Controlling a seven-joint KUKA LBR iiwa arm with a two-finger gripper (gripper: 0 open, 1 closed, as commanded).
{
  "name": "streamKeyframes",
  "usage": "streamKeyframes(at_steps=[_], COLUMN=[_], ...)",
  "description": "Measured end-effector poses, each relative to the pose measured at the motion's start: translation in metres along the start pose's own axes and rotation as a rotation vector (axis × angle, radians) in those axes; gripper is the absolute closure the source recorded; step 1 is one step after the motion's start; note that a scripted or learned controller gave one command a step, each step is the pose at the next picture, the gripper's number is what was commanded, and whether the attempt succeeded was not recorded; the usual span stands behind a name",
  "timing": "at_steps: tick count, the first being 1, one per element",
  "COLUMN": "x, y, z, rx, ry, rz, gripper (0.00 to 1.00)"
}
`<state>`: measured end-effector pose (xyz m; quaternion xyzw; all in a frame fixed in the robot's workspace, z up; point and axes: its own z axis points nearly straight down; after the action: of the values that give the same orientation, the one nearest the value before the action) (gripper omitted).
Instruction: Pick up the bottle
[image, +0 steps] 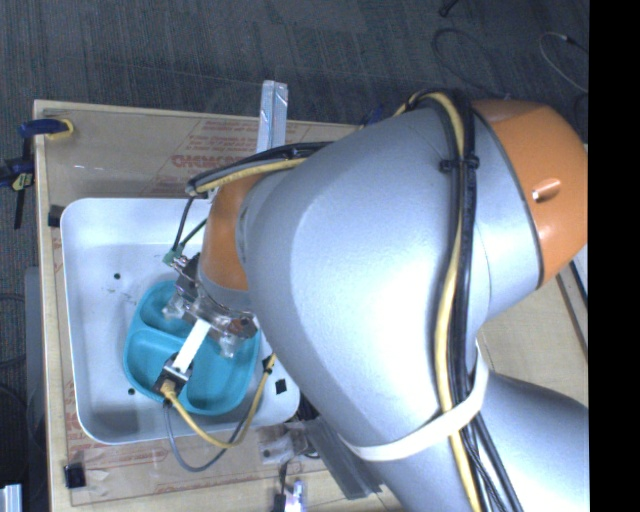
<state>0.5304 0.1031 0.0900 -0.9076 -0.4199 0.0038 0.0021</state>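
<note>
A teal-blue rounded plastic thing (215, 375) lies in the left white bin (90, 300), toward its near side; I cannot tell whether it is the bottle. My gripper (197, 335) hangs directly over it, low and close to its upper surface. The wrist and its metal fittings hide the gripper's tips. A white rounded object (280, 400) with a small black mark pokes out from under the arm at the bin's near right corner. It could be a bottle, but most of it is hidden.
The big grey arm with its orange band (540, 190) covers the right bin and most of the bench. A yellow cable (205, 437) loops over the left bin's near rim. A metal post (272, 115) stands behind the bin, and a blue clamp (40, 128) sits at the far left corner.
</note>
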Motion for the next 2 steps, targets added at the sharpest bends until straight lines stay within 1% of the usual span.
streamKeyframes(at_steps=[1, 2], x=[0.07, 0.011], y=[-0.013, 0.004], z=[-0.049, -0.054], rx=[-0.001, 0.001], ry=[0.001, 0.0], rz=[0.182, 0.3], gripper=[0.0, 0.0])
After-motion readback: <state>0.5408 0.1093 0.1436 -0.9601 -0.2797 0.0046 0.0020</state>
